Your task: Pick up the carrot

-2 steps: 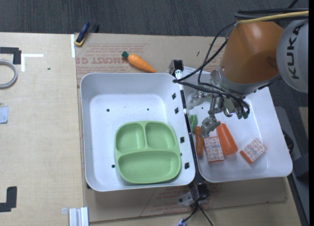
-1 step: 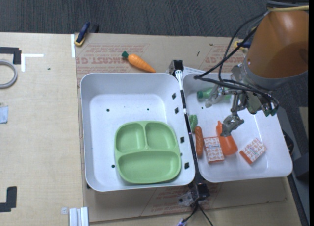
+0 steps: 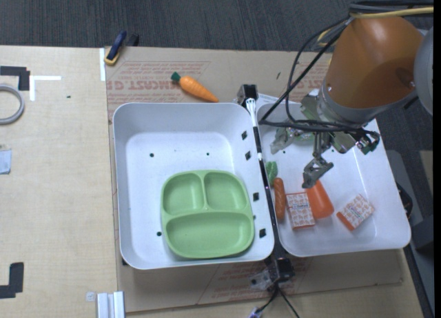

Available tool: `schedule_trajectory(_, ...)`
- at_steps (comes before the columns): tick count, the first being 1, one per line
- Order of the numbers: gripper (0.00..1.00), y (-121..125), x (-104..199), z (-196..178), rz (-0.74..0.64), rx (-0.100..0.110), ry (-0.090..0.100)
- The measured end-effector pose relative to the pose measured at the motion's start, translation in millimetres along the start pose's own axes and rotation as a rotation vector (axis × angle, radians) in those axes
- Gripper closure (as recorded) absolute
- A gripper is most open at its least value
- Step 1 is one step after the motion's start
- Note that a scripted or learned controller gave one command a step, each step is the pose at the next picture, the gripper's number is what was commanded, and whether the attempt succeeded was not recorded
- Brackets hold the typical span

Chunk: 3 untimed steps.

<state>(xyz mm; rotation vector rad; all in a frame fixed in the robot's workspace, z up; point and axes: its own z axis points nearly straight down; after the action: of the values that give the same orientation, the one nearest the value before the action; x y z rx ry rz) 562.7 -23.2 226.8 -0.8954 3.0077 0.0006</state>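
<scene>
A slim orange-red carrot [image 3: 279, 197] with a green top lies along the left wall of the right bin [image 3: 386, 172]. My gripper [image 3: 317, 172] hangs over that bin, a little right of the carrot and just above an orange block [image 3: 320, 200]. Nothing is visibly held in it. A second, brighter orange carrot [image 3: 196, 87] with a green stub lies on the cardboard behind the left bin [image 3: 131, 172], outside both bins.
A green divided plate [image 3: 207, 213] sits in the left bin. Two small patterned boxes [image 3: 300, 211] [image 3: 355, 212] lie near the front of the right bin beside the orange block. Cables trail from the arm across the right bin's back. A blue clip [image 3: 116, 46] rests at the cardboard's far corner.
</scene>
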Motion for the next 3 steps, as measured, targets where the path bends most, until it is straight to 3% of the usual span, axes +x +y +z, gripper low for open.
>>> schedule_trajectory(1,0.0,7,15,34,-0.273,0.0,0.001)
schedule_trajectory(2,0.0,24,13,-3,-0.673,0.001,-0.002)
schedule_trajectory(3,0.0,-11,7,34,-0.824,-0.001,-0.001)
